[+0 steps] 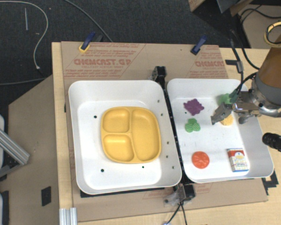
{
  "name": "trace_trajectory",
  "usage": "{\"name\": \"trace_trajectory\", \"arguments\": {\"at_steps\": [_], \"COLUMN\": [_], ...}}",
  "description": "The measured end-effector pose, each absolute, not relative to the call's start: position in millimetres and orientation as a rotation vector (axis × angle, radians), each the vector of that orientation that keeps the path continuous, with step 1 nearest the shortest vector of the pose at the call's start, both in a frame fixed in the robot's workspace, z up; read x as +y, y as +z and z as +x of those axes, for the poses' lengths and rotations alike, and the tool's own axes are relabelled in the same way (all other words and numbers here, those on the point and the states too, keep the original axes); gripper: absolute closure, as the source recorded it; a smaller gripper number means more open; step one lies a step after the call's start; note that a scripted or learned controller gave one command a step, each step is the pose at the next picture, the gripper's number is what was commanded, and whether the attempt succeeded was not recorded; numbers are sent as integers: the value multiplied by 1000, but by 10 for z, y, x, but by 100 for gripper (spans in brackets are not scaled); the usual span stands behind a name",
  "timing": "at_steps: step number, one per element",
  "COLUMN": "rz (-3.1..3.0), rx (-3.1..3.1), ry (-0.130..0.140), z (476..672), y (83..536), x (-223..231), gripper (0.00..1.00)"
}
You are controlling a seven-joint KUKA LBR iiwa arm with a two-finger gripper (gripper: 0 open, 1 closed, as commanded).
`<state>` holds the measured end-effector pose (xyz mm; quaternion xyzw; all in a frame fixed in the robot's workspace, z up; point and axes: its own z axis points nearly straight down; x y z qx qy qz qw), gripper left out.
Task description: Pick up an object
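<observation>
Small box (pixel 237 160) and orange ball (pixel 201 159) at the right bin's (pixel 210 173) near edge | we see the tool (pixel 223 114) above a yellow piece (pixel 228 121), fingers apart, gripping nothing | purple toy (pixel 193 106), green toy (pixel 192 125) just left | yellow tray (pixel 130 134) in left bin (pixel 84 102)

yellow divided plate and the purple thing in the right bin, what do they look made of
Yellow divided plate: likely moulded plastic, smooth with a soft sheen and rounded compartment ridges. Purple thing: probably soft plastic or rubber, matte and lumpy like a toy grape bunch; too small to be sure.
</observation>
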<state>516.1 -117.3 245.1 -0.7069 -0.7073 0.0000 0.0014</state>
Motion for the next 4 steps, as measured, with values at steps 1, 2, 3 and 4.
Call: {"name": "trace_trajectory", "arguments": {"at_steps": [1, 2, 3, 4], "rz": [-2217, -2216, -2217, -2221], "rx": [-2216, -2216, -2217, -2219], "ry": [5, 6, 3, -2], "z": [5214, 5259, 5253, 5266], "y": [2009, 1399, 873, 1009], "x": [-1168, -1199, -1190, -1191], "gripper": [0, 0, 0, 100]}}
